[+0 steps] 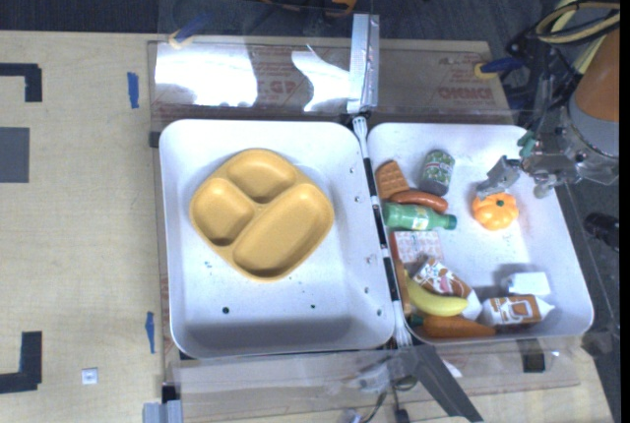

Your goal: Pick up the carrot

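Observation:
The carrot (455, 329) is a long orange piece lying flat along the front wall of the right bin (571, 244), just below a banana (430, 297) and left of a small carton (514, 311). My gripper (519, 178) hangs over the back right part of that bin, far from the carrot. Its fingers (495, 177) are spread open with nothing between them. A small orange pumpkin (495, 211) sits just below the left finger.
The right bin also holds a brown bread piece (391, 179), a grey-green can (437, 169), a sausage (420, 202), a green bottle (419, 218), a snack packet (440, 275) and a white box (528, 282). A yellow divided plate (261, 211) lies in the left bin (197, 313).

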### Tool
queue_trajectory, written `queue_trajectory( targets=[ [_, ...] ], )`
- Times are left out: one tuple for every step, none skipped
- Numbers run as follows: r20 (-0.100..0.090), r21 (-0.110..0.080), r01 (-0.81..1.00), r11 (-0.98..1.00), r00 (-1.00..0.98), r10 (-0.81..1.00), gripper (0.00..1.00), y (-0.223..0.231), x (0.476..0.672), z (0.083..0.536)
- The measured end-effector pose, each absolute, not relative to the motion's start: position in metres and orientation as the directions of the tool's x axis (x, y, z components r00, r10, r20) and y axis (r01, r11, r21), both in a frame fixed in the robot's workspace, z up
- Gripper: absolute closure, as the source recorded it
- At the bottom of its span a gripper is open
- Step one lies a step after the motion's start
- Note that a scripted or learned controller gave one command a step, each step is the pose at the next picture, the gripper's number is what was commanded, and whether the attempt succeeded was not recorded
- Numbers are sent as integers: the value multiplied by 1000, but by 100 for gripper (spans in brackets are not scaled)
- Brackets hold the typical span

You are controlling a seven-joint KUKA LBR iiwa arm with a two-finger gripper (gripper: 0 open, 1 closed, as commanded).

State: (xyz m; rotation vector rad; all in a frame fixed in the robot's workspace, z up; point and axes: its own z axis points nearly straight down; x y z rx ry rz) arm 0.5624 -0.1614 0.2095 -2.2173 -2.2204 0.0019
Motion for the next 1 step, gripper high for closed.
queue_trajectory(
  targets=[
    [1,-3,937,-350,350,937,0,-189,596,95]
  ],
)
